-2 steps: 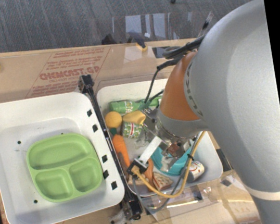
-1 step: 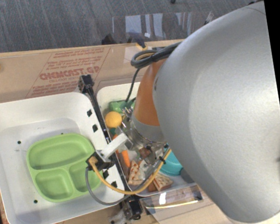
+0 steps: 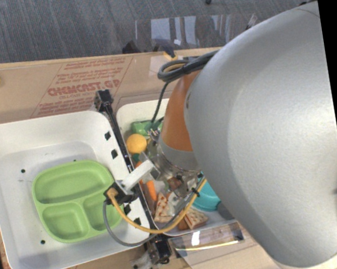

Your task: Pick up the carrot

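Observation:
The carrot (image 3: 151, 191) is a short orange piece lying in the right bin (image 3: 132, 113), close to its left wall. My gripper (image 3: 168, 183) hangs low over that bin, right beside the carrot and just to its right, under the orange band of the wrist. The big grey arm hides most of the right bin and part of the gripper. From here I cannot make out whether the carrot is held.
A yellow round fruit (image 3: 136, 143) and a green item (image 3: 145, 128) lie behind the carrot. A teal object (image 3: 208, 199) and brown food pieces (image 3: 165, 210) sit at the front. The left bin (image 3: 5, 144) holds a green divided plate (image 3: 72, 200). A yellow cable (image 3: 126, 218) loops over the divider.

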`<action>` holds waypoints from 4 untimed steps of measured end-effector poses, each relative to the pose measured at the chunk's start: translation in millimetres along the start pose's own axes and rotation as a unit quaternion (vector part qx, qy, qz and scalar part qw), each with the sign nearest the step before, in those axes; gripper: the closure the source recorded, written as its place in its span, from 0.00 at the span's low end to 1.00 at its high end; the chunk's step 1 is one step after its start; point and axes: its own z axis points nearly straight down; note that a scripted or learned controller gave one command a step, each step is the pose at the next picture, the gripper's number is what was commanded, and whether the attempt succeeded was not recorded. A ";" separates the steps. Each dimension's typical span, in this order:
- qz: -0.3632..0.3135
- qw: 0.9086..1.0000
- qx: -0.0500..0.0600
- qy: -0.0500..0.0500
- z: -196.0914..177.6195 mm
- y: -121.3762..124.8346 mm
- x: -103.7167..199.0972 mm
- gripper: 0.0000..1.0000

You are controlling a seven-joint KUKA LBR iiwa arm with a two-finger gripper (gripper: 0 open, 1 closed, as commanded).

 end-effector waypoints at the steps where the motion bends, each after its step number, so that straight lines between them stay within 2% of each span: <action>1: 0.000 1.000 0.000 0.000 0.0 0.0 0.0 0.00; 4: 0.000 1.000 0.000 0.000 0.0 0.1 0.0 0.00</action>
